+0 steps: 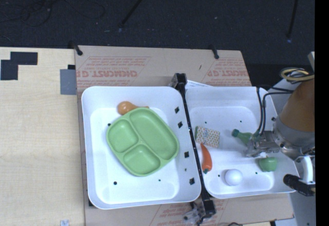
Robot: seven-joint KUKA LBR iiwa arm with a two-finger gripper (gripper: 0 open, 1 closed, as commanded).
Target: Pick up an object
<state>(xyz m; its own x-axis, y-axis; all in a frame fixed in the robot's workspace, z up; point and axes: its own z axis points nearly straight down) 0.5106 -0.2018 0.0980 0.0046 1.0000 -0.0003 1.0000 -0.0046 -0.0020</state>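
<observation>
Green plastic sits closest to the gripper (259,147): 1 green block (268,163) lies just below and beside it, and 1 green bottle-like piece (240,135) lies just to its left, its near end at or under the metal of the gripper. Whether the fingers are apart or together I cannot tell; the wrist and cables hide them, and nothing shows between them.

The step in hand looks like the reach: the gripper is low in the right bin (226,101), among the objects, with no grasp to be seen. My judgement is that the next move calls for settling squarely over 1 piece, most likely the bottle-like one or the block, closing, then lifting straight up to check the hold. The 2 green pieces lie close together, so a sloppy close could nudge 1 aside.

Further left of the gripper, 1 white ball (233,176) rests below its level, 1 orange carrot (206,158) lies against the bin's far wall, and 1 patterned packet (207,136) lies just above the carrot.

Well beyond, across the divider, the left bin (97,168) holds 1 green tray (142,140) with 3 compartments and 1 orange piece (125,107) tucked at the tray's upper edge.

Count: 2 bins, 5 objects in the near bin, 2 in the far 1.
</observation>
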